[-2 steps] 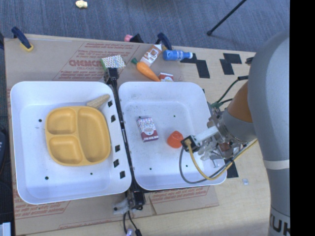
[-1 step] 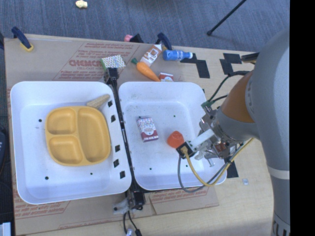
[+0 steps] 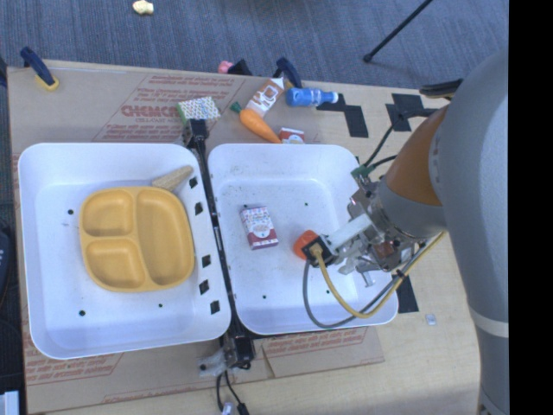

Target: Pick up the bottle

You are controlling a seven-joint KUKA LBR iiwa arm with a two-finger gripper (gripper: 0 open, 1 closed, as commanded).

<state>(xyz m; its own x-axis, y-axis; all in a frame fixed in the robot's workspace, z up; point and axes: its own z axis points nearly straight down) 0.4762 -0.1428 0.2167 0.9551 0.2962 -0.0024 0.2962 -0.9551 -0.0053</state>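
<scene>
Currently I see the tool [image 3: 367, 262] low in the right bin [image 3: 285, 158], beside an orange object [image 3: 304, 244]; its grip state I cannot tell.

a robot lab or test cell is suggested. two shallow white bins [image 3: 285, 158] are clamped side by side on a bench [image 3: 415, 353] covered with flattened printed cardboard [image 3: 147, 102] and marked with black tape [image 3: 354, 119]. blue clamps [image 3: 39, 67] are fixed at the bench's far edge, loose cables [image 3: 333, 305] are seen, and grey office carpet [image 3: 259, 15] with a stand's black leg [image 3: 415, 15] lies beyond.
</scene>
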